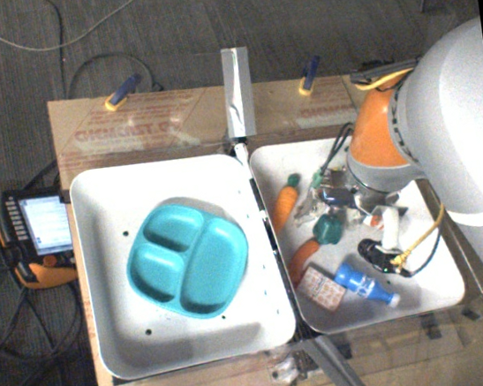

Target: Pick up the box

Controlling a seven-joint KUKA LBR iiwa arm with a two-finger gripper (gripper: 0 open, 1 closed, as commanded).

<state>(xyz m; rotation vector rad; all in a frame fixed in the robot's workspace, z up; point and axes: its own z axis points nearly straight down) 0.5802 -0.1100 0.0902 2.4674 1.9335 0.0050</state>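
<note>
- Box [323, 288] lying flat near the front of the right bin [452, 292], touching a blue bottle [362, 285] on its right and an orange carrot-like toy [301, 256] just behind.
- Gripper [338, 192] low over the bin's far middle, apart from the box; finger state impossible to tell under the wrist.
- Possibly closing on the green-topped toy [326, 228] instead.
- Risk: crowded neighbours blocking finger entry, box sliding away.
</note>
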